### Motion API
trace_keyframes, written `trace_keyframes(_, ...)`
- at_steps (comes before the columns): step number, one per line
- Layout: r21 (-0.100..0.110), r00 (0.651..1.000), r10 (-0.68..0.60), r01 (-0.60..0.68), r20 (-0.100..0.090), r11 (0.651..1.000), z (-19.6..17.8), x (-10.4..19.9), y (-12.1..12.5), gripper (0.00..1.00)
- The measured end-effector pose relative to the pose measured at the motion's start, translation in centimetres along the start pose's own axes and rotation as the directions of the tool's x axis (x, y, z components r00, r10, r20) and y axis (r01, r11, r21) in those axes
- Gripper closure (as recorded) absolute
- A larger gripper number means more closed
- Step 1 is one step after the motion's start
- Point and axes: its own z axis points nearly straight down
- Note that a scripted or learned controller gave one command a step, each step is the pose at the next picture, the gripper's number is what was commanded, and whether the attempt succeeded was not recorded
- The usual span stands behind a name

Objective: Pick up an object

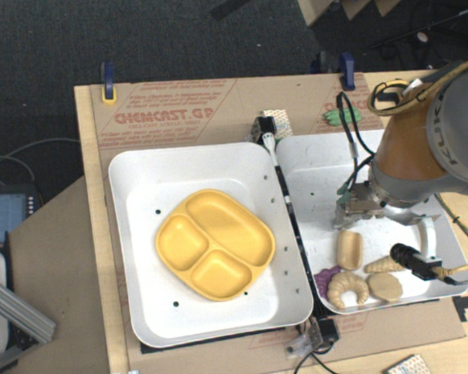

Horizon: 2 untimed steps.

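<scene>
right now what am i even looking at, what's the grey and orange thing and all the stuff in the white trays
One camera is fixed above a bench, looking down at a slant. The grey and orange thing is a robot arm reaching in from the right. Its claw hangs over the right white bin. Near that bin's front lie a pale bread roll, a croissant, a round bun and something purple. The left bin holds a yellow divided plate. Whether the claw grips anything is too hard to make out.

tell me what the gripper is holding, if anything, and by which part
Cannot tell: the gripper hangs close above the tan roll in the right bin.
</scene>
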Motion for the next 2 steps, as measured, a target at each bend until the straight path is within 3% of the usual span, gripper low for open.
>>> trace_keyframes(1, 0.000, 1.000, 0.001, -0.001, 0.000, 1.000, 0.0, 0.0, 0.0, 0.00)
trace_keyframes(2, 0.006, 1.000, 0.000, 0.000, -0.003, 1.000, 1.1, -1.7, -4.3, 0.00)
